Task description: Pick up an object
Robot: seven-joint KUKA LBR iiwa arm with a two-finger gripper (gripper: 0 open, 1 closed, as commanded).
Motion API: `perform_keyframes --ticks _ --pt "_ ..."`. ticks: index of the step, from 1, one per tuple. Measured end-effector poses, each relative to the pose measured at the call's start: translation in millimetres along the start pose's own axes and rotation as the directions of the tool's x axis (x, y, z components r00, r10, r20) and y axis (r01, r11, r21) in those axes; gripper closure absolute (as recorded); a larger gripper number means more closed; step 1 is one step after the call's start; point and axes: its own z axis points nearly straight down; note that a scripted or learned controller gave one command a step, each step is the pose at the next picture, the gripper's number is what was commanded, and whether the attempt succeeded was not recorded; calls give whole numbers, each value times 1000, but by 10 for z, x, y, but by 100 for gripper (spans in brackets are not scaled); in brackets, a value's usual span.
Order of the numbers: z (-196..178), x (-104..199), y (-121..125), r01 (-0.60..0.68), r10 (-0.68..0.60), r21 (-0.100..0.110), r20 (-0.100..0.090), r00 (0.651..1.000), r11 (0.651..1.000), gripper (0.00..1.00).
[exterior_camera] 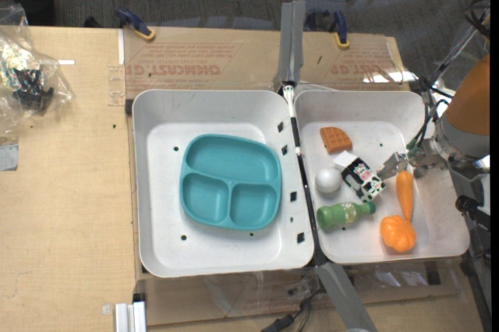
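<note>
Right bin (366, 106): the pincer (396, 164), whose state I cannot tell, hovers just beside the tapered, smooth carrot (405, 196), with a printed black-and-white carton (362, 176) close on its left. Crowding risks a nudge or a two-object grab. Nearby lie a glossy white ball (328, 181) and a green bottle (344, 214).

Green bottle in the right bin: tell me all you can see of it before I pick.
The green bottle is small, glossy and plastic-looking, with a pale label band near its neck end. It lies on its side on the floor of the right bin, near the front left, neck end toward the carrot. The white ball sits just behind it, the orange fruit to its right.
</note>
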Motion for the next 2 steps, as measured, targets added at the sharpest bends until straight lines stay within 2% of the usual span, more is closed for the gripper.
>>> perform_keyframes --ticks 1,2 --pt "-104 -28 1 -4 4 -3 6 1000 1000 100" --pt "-1121 496 274 -16 16 -5 13 1000 1000 100"
